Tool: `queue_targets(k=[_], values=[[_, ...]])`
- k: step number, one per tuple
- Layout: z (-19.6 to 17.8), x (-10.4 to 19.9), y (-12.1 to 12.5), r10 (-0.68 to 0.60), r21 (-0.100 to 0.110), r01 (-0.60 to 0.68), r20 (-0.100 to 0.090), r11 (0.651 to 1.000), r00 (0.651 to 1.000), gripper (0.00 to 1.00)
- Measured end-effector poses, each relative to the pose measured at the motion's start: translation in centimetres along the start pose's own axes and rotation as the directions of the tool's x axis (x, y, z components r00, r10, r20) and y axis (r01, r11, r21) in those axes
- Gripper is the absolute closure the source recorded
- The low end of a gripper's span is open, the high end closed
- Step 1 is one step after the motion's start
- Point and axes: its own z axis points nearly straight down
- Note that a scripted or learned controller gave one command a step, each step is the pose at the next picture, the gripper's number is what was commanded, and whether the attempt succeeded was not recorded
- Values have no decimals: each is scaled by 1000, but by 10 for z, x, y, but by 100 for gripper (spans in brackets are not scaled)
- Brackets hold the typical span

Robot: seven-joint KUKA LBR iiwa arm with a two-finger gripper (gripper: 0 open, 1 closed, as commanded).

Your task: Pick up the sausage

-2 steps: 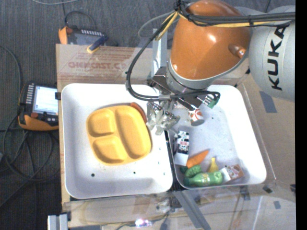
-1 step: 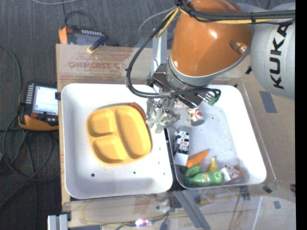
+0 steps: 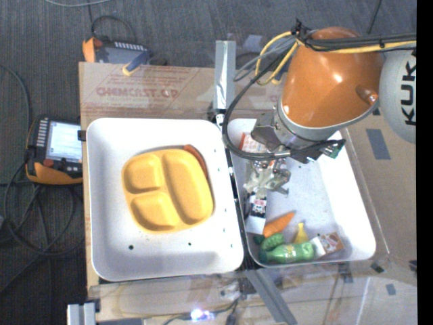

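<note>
Claw [image 3: 265, 181] hangs over the right bin [image 3: 358, 215], in its upper left part. Finger spread cannot be made out; nothing is seen between them. Sausage [image 3: 196, 156] lies in the left bin [image 3: 108, 249], touching the yellow tray's [image 3: 167, 189] upper right edge, partly hidden.

glossy orange plastic tray [image 3: 169, 188], smooth white plastic bins [image 3: 101, 202], matt brown cardboard sheet [image 3: 145, 90], shiny metal gripper [image 3: 265, 181]
</note>
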Motion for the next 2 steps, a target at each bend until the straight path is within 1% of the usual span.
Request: queue_targets(k=[1, 2], values=[[-34, -50, -18, -149, 2, 149, 3, 989, 989, 100], [43, -46, -10, -131, -1, 131, 1, 991, 991, 100]])
